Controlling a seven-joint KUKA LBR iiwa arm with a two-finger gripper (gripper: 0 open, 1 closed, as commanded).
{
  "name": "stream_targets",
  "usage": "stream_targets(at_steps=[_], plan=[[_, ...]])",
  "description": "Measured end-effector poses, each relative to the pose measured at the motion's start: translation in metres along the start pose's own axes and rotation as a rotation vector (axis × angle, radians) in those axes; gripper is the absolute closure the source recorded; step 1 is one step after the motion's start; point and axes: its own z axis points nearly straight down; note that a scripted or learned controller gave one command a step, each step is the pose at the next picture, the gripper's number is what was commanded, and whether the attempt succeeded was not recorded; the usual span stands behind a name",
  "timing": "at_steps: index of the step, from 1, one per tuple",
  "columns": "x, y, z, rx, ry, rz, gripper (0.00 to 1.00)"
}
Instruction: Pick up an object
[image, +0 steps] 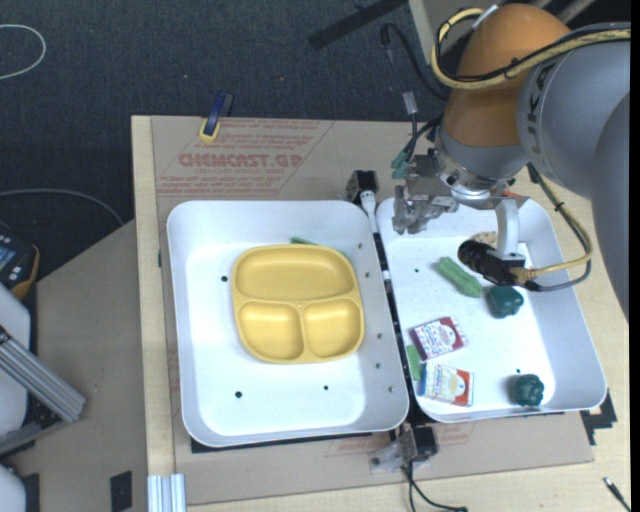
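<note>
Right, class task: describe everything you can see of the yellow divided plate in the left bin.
The yellow three-compartment plastic plate lies flat, right way up, near the middle of the left white bin. It is rounded-rectangular, glossy and smooth: one wide compartment runs along the far side and two smaller ones sit side by side on the near side, separated by raised ridges. All three compartments look bare. A thin green object peeks out at its far rim; whether they touch is unclear.
</note>
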Motion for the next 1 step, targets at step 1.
stream_targets(at_steps=[1], plan=[[0.0065, 0.0079, -0.0134, -0.007, -0.001, 0.002, 1.00]])
